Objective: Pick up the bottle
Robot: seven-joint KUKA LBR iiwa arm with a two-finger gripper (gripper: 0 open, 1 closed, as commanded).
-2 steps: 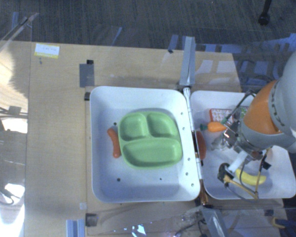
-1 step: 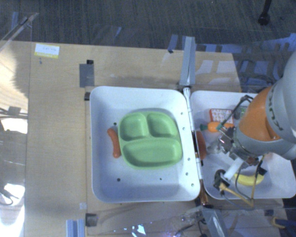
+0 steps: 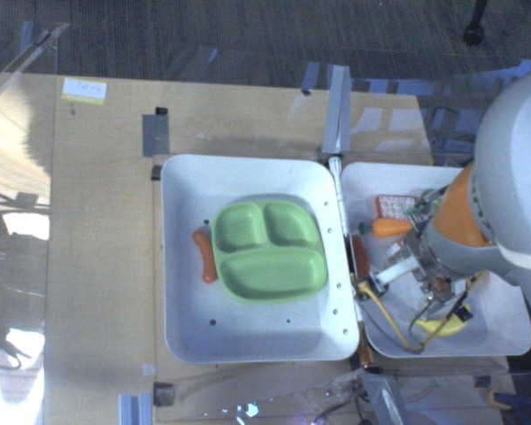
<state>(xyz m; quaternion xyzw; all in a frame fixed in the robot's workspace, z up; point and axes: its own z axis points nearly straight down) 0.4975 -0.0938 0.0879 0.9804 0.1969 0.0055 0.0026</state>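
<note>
Tool [image 3: 436, 296] hangs low in the right bin [image 3: 502, 322], near a yellow item [image 3: 442, 328]; its spread cannot be told.

Green plate [image 3: 270, 248], red sausage [image 3: 205, 255] beside it, carrot [image 3: 391, 228], perhaps banana [image 3: 442, 327]

I see two white bins side by side on the wooden bench [image 3: 88, 237]. In the left bin [image 3: 181, 326] a green divided plate [image 3: 270, 248] sits near the middle. An orange-red sausage-shaped piece [image 3: 205, 255] lies just beside the plate's left edge.

The grey arm [image 3: 513, 149] comes in from the right over the right bin [image 3: 504, 339], its orange band [image 3: 465, 211] above the wrist. The gripper [image 3: 435, 297] is low inside that bin. A yellow item [image 3: 442, 327], partly hidden, lies just beneath it. An orange carrot [image 3: 391, 228] lies near the bin's left side, just below a red and white packet [image 3: 394, 205]. A dark red stick [image 3: 360, 255] lies along the left wall.
</note>
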